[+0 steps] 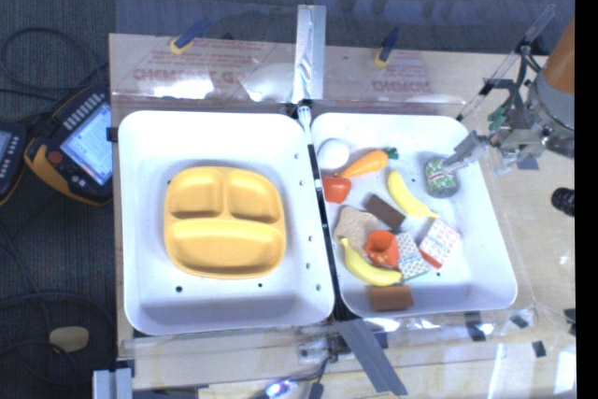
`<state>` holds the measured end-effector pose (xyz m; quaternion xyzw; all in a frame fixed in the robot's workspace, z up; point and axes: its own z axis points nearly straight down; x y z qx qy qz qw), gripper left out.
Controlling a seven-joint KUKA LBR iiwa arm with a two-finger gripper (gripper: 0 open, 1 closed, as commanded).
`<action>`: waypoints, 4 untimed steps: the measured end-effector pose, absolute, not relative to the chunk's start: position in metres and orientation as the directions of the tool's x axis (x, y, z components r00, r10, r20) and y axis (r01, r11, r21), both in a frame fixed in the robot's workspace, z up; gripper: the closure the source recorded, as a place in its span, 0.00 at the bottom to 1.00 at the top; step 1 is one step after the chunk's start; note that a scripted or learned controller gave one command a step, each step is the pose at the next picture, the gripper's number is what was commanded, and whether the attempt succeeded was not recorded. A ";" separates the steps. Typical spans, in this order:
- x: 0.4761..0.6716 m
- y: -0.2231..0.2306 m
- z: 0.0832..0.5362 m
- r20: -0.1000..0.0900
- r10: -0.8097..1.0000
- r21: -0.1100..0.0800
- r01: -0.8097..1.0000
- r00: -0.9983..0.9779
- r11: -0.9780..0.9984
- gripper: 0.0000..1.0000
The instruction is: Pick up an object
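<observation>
The right bin (491, 248) holds a heap of toy food. In it are a white egg (332, 151), a carrot (364, 163), a red pepper piece (336, 190), a banana (407, 193), a brown bar (384, 212), a bread slice (354, 223), a red cup (380, 246), a second banana (366, 269), two checkered packets (428, 248) and a brown block (390, 298). A green and white ball (440, 178) lies at the bin's far right. My gripper (467, 151) hangs over the bin's right rim, just up and right of that ball, and looks to touch its top edge.
The left bin (140, 285) holds a yellow divided tray (224, 221). The arm with its orange band (563, 61) and cabling stands over the bench at the right. A pendant (79, 149) and cables lie on the floor at the left.
</observation>
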<state>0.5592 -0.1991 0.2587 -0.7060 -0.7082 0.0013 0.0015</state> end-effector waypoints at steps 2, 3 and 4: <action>0.584 -0.153 0.127 -0.001 0.991 -0.001 0.991 -0.137 0.137 0.00; 0.617 -0.173 0.089 0.000 0.929 0.006 0.929 0.370 -0.370 0.00; 0.619 -0.174 0.098 -0.005 0.930 0.008 0.930 0.366 -0.366 1.00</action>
